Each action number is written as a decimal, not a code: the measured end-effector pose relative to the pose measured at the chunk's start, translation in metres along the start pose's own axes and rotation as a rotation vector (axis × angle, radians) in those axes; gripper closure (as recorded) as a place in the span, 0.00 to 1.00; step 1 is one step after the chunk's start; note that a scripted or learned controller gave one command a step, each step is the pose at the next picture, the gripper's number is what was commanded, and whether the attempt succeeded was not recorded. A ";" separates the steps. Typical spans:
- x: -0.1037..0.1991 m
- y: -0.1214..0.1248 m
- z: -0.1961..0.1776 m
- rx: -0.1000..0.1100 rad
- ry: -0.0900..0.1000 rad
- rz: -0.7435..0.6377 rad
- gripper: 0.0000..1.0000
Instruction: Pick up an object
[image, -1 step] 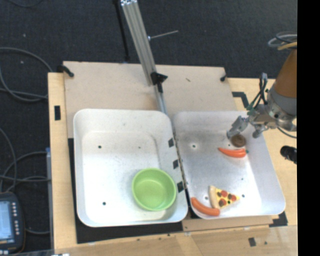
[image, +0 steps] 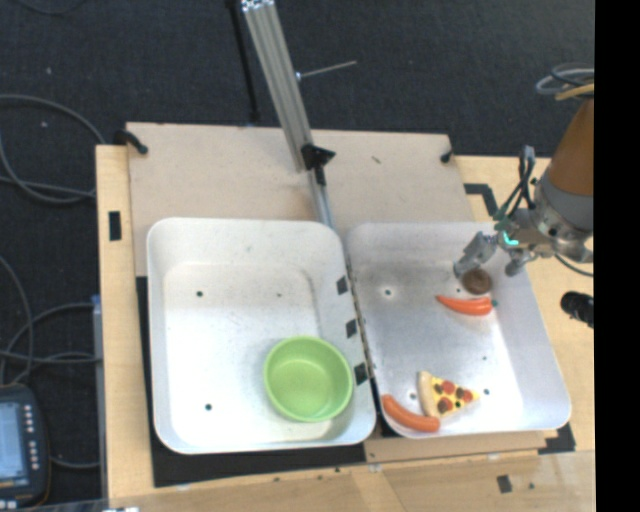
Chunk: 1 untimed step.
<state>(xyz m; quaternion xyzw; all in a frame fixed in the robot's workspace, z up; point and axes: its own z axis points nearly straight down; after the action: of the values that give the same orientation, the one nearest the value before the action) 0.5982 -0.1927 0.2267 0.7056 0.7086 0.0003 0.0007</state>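
In the right bin, the gripper hangs just above an orange toy chili; whether it is apart or together cannot be told. The chili lies long axis left to right, likely light, stiff and slick, best pinched across its middle.

No legible text, labels or numbers anywhere.
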 end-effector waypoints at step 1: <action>0.001 -0.004 0.062 0.006 -0.001 0.004 0.00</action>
<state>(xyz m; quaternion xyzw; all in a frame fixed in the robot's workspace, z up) 0.5943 -0.1917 0.1642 0.7072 0.7070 -0.0023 -0.0011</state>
